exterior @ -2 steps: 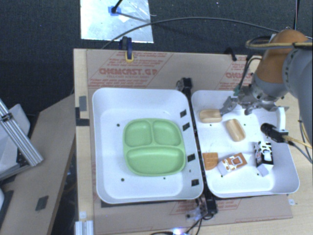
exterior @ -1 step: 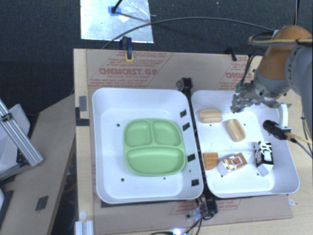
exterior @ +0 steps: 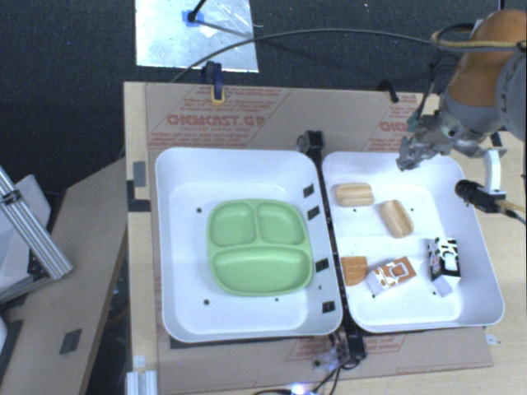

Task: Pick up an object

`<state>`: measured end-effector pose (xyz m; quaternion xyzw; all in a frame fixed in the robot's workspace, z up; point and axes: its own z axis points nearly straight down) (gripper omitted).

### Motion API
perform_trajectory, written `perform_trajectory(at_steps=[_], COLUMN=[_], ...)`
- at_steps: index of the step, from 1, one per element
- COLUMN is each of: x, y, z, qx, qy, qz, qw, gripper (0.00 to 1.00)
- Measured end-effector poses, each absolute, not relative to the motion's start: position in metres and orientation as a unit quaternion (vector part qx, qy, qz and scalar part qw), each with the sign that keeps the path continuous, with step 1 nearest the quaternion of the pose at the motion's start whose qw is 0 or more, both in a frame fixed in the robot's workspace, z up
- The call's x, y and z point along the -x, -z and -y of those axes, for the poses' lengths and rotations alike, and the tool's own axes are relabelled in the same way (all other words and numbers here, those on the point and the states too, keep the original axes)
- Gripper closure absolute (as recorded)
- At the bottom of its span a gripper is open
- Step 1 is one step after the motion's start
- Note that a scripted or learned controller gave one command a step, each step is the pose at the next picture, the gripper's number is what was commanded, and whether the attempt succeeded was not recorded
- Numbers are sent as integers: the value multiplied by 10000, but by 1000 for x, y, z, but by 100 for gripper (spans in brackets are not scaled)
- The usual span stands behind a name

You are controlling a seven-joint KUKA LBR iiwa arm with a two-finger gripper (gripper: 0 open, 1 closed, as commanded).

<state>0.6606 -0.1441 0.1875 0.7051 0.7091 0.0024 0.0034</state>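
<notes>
Hovering over the far edge of the right bin (exterior: pixel 473 299), the gripper (exterior: pixel 409 160) hangs with nothing visibly between its fingers; whether it is open or closed cannot be told at this slant.

Candidates all lie in the right bin:
- bread roll (exterior: pixel 353 194), near the far-left corner, closest to the gripper
- second roll (exterior: pixel 396 218), lying diagonally, just beside the first
- flat cracker-like square (exterior: pixel 354 270), close against the inner wall
- small orange-and-white carton (exterior: pixel 390 275), just beside the square
- black-and-white carton (exterior: pixel 444 261), toward the right wall

Left bin (exterior: pixel 177 245) carries a green divided plate (exterior: pixel 259 247), well apart from the gripper.

Risks, as judged:
- Square and orange carton sit nearly touching; a descent there could pinch both or shove one aside.
- Square looks thin and flat; fingers may close above it and come away bare.
- Rolls are rounded; an off-centre close may squirt one sideways.
- Square lies near the wall; a finger could strike the rim.
- Black-and-white carton appears to lie tilted; a squeeze across a corner could twist it loose.

Safest bet looks like the nearer roll, with free space around it.
</notes>
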Motion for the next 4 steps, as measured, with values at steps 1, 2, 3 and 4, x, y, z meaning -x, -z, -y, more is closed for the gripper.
perform_trajectory(at_steps=[1, 2, 3, 4], x=[-662, -639, -617, -600], y=[-212, -213, -226, -227], z=[144, 86, 40, -1], qx=[-7049, -7037, -7041, -7041], qy=[-13, -8, -8, -6], qz=[-7093, -7105, -7101, -7101], qw=[18, -6, -4, -7], gripper=[100, 100, 100, 100])
